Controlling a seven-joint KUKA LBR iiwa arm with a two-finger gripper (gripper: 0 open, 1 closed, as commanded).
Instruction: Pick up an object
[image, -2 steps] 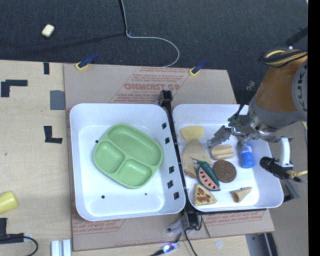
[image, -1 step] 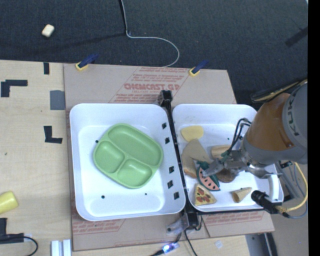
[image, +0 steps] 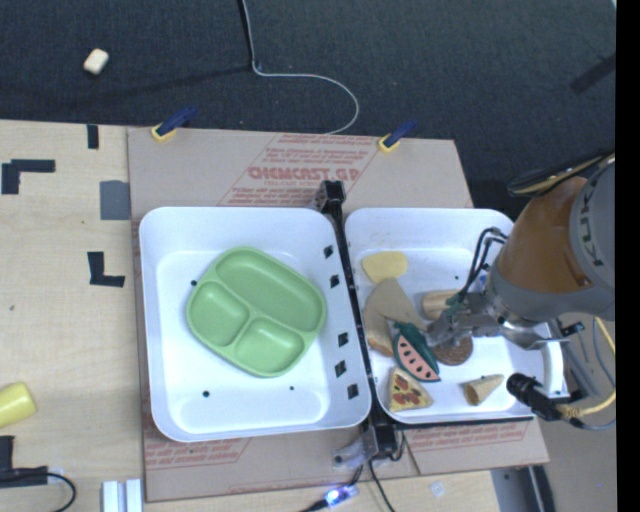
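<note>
Cardboard sheet (image: 300, 170) under both white bins (image: 160, 300), dark carpet (image: 450, 60) beyond

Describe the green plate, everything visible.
The green plate is a pale green, matte, plastic-looking tray with rounded corners and three compartments: one large, two smaller. It lies flat, right side up, turned at an angle, near the middle of the left bin. Nothing sits in its compartments, and it touches only the bin floor. The gripper is over the right bin, well away.

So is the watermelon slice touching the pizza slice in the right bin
Apart. The camera view shows white bin floor between the watermelon slice and the pizza slice.
</note>
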